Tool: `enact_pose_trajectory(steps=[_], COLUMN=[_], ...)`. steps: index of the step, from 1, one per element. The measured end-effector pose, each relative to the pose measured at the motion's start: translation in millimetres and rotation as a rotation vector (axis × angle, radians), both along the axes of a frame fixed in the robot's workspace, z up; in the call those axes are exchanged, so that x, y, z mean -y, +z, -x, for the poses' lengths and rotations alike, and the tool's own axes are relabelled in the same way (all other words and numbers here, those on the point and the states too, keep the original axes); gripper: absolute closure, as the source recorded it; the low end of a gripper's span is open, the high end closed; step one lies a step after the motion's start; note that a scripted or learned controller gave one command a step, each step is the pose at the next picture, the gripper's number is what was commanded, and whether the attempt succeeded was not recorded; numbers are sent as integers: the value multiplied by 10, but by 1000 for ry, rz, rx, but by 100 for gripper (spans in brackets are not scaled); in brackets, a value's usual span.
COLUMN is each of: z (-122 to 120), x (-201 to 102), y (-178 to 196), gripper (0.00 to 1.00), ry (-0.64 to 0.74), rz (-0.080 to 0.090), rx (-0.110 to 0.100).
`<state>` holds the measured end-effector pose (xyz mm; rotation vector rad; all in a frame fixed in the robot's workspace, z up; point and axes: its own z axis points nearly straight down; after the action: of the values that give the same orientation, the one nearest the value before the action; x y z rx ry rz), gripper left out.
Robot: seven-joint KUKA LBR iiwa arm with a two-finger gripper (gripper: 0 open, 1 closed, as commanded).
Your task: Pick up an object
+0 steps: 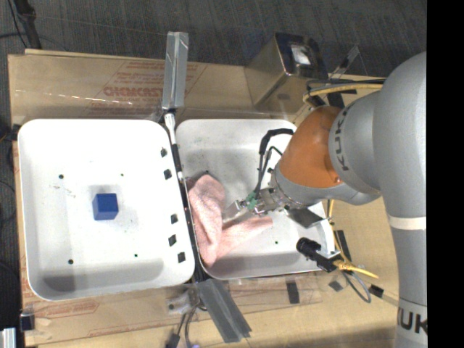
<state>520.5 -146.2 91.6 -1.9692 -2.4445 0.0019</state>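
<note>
Reaching into the right bin (217, 140), the end effector (250, 205) sits low over the pink cloth (206, 212); its opening cannot be judged. A blue cube (106, 206) lies in the left bin (43, 158).

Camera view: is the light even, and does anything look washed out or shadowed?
Camera view: the left bin glares nearly featureless white, with a grey shadow along its lower edge; the arm shades the right bin; the blue cube and pink cloth stay sharp.

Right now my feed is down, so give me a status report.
Pincer low in right bin, at pink cloth; grip unconfirmed. Blue cube alone in left bin. Nothing blocking.
</note>
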Motion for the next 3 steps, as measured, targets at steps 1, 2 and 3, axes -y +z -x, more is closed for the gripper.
enact_pose_trajectory(steps=[1,2,3], z=[16,10,437], x=[114,117,153], y=[4,102,89], gripper=[0,100,100], ry=[8,12,-169], rz=[1,2,-1], rx=[2,1,-2])
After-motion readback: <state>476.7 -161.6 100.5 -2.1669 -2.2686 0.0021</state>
